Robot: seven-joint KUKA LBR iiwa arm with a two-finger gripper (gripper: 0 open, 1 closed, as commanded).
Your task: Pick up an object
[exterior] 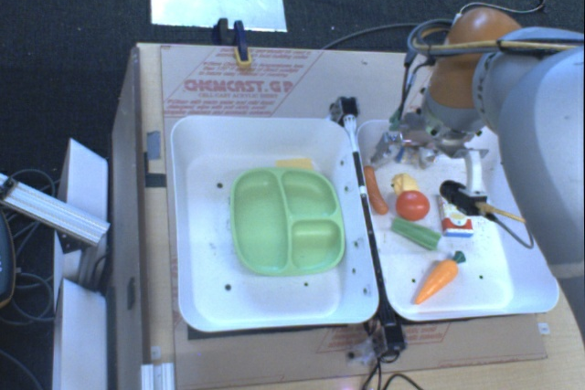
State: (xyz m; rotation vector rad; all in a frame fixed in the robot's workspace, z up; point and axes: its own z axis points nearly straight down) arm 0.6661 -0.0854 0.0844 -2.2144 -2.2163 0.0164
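Observation:
My gripper (pixel 407 147) hangs low over the back of the right bin (pixel 526 283), just behind the objects. Right below it lie a small yellow piece (pixel 403 184) and a red tomato (pixel 412 205). An orange-red sausage (pixel 374 189) lies along the bin's left wall. Toward the front are a green vegetable (pixel 417 234) and a carrot (pixel 435 279). A small red, white and blue box (pixel 456 225) sits to the right of the tomato. I see nothing held by the gripper.
The left bin (pixel 201 288) holds a green divided plate (pixel 286 220) and a flat yellow piece (pixel 294 164) by its back wall. A black clamp (pixel 345 111) sits where the two bins meet at the back. The arm covers the right bin's back right corner.

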